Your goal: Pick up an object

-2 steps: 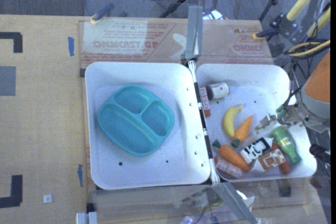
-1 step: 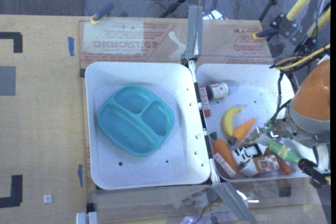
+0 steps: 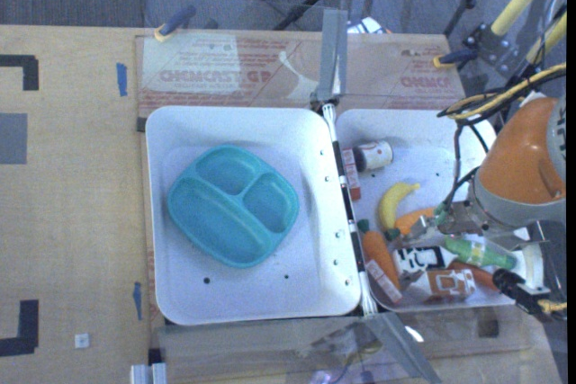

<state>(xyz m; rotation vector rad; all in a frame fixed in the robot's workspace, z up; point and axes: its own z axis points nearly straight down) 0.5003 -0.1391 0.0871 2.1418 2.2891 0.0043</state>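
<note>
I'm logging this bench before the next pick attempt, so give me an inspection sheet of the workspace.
Surface: two white bins side by side on a wooden bench.
Job's things: right bin holds a banana, carrot, small bottle, green bottle and cartons.
Clutter: teal divided tray in the left bin.
Gripper: gripper low over the right bin's pile; no grasp visible.
Cables: yellow and black cables at upper right.
Surroundings: tripod legs on grey carpet.

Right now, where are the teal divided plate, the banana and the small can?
teal divided plate [image 3: 232,204], camera view, on its centre ridge.
banana [image 3: 394,201], camera view, on its curved middle.
small can [image 3: 373,156], camera view, on its side wall.
</note>
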